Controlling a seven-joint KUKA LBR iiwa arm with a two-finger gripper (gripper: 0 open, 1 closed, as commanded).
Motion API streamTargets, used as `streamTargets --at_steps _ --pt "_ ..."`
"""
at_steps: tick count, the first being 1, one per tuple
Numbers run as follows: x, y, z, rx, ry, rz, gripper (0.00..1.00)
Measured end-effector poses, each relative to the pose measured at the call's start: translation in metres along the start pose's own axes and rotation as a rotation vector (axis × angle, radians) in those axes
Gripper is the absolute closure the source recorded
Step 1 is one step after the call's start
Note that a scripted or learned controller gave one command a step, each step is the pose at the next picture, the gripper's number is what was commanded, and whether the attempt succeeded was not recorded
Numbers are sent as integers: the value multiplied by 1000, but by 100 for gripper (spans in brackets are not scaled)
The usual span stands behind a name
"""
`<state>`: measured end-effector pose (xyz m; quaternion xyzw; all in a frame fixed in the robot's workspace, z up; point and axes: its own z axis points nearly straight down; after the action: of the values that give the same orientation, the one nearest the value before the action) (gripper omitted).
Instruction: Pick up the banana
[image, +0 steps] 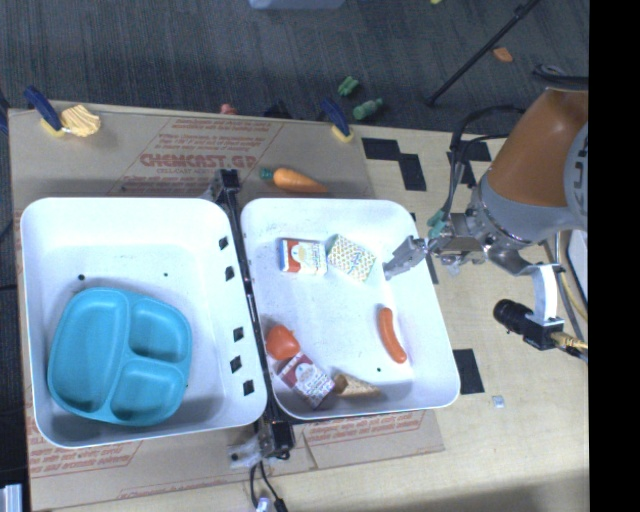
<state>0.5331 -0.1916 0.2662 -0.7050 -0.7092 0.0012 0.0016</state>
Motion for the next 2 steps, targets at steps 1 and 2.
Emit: streamTargets --at_steps 1,2 --pt "70 -31 104 4 2 -1 0" --pt "88 -53 172 -9 -5 -370 0"
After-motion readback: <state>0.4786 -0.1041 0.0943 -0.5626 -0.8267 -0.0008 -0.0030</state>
